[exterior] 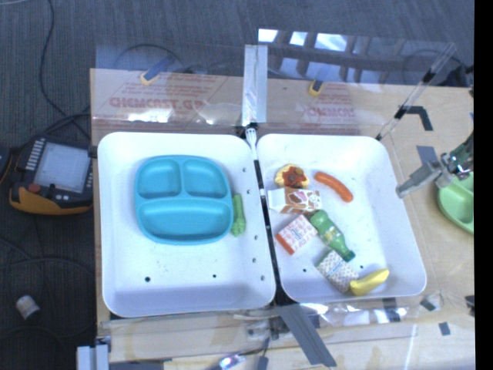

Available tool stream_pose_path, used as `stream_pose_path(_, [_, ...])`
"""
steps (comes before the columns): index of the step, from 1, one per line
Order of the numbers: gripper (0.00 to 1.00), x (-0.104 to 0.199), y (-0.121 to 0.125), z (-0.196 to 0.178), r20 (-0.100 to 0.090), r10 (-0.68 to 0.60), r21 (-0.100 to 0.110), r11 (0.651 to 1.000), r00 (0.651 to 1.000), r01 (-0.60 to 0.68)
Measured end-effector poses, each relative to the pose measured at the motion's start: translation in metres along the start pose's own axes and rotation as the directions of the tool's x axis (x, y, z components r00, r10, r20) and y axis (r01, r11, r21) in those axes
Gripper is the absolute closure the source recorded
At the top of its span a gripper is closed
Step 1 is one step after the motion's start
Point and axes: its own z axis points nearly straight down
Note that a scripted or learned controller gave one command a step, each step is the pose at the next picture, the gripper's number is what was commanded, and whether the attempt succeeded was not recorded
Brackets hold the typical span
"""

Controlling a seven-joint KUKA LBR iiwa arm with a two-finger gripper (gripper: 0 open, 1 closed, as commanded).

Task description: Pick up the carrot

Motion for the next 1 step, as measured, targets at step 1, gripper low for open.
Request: stream_pose_path(1, [0.0, -0.0061, 0.0812, 0.1274, 0.0, 0.183, 0.003, 0.983, 0.983, -0.183])
